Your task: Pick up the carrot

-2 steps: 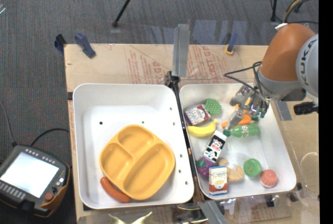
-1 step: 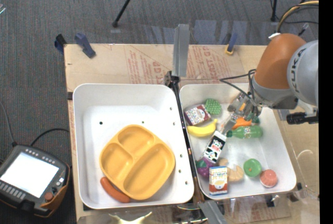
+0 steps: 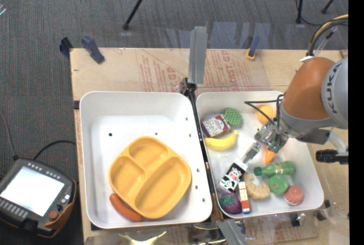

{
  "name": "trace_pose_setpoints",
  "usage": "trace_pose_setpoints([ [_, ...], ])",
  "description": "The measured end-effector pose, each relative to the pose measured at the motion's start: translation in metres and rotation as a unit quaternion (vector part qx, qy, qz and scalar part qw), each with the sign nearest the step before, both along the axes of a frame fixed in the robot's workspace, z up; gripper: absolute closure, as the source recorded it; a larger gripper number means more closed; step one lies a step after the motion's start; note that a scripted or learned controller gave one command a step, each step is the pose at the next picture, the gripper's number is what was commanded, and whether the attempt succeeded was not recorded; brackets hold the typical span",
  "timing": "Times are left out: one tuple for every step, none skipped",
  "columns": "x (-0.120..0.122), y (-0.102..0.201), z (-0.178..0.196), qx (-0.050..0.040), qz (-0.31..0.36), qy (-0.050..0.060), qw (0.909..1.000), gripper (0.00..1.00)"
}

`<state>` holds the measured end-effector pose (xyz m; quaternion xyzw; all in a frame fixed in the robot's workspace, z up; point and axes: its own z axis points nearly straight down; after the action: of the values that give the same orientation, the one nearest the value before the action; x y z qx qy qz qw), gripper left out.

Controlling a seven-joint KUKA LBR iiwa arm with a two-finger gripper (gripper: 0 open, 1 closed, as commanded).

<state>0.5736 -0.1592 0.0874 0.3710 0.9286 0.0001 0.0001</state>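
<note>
The carrot lay in the right bin, right of centre in the frame, showing as a small orange wedge just under the gripper. The gripper hung directly over it, but whether it was open, closed or already pinching the carrot could not be told from this angle.

The main risk, as a guess, was crowding. The green bottle lay just below the carrot, and the banana sat to its left, so a descent slightly off line might nudge the bottle or catch it in place of the carrot. The carrot's taper could also let it slip out of a pinch taken near the thin end. An orange fruit just above shared its colour and could be confused with it.

By count, the right bin held one carrot, one banana, one green bottle, one orange fruit, one red packet, one green knobbly item, one cow-patterned carton and several smaller pieces at the lower edge, too jumbled to number. The left bin, lower left of the frame, held one yellow divided plate and one sausage touching the plate's lower left rim.
</note>
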Motion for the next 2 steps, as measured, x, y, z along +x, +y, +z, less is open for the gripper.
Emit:
trace_pose_setpoints([
  [-0.039,-0.018,0.000,-0.0001,0.032,0.000,0.9995,0.00],
  [-0.022,-0.027,0.000,0.0048,-0.151,0.002,0.9885,0.00],
])
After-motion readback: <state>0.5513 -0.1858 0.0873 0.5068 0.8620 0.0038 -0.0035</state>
